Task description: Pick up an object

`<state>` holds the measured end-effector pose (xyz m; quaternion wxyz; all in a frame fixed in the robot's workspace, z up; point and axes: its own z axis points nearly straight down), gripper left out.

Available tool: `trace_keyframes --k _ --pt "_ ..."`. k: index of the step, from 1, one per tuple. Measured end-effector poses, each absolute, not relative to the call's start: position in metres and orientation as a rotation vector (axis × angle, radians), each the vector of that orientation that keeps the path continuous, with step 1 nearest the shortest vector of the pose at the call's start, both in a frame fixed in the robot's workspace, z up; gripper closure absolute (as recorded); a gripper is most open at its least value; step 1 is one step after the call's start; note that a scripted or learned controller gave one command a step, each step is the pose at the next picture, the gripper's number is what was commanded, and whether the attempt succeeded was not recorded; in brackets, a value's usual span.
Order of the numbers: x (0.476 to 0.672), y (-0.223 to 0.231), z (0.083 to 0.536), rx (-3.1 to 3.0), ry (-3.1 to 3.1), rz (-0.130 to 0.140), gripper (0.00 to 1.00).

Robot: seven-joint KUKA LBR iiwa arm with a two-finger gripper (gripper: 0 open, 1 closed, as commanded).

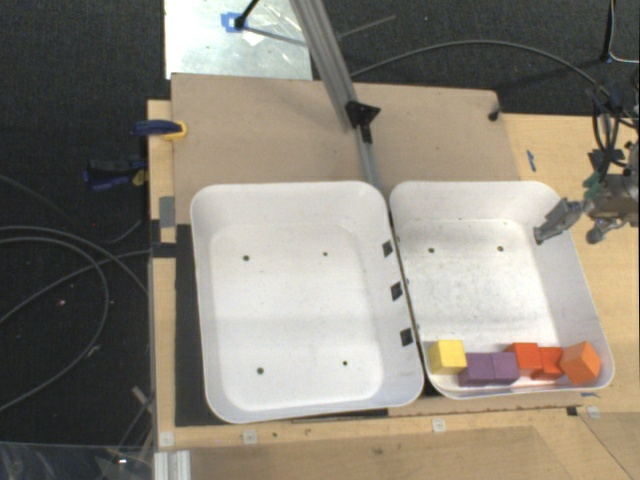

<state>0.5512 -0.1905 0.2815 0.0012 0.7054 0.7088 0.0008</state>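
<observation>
The single camera was fixed above the bench (pixel 330 133) and looked down at a slant, from far enough to take in both white bins: the left bin (pixel 215 303) and the right bin (pixel 560 268). Dark floor (pixel 70 68) with cables showed beyond the bench's far and left edges.

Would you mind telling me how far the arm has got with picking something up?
Nothing looks picked yet. The gripper is at the right bin's far right rim, with nothing visible between its fingers. The yellow, purple, red and orange blocks all lie along the near wall. Descending, grasping and lifting remain.
</observation>
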Motion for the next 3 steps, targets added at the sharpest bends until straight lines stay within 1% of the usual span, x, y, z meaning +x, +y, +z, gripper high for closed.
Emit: trace_keyframes --k 1,2,3 --pt "0.537 -0.176 0.199 2.223 2.228 -0.004 0.0" --pt "0.513 -0.208 0.248 2.219 2.213 0.003 0.0" --pt "0.492 -0.182 0.158 2.224 2.227 -0.003 0.0"
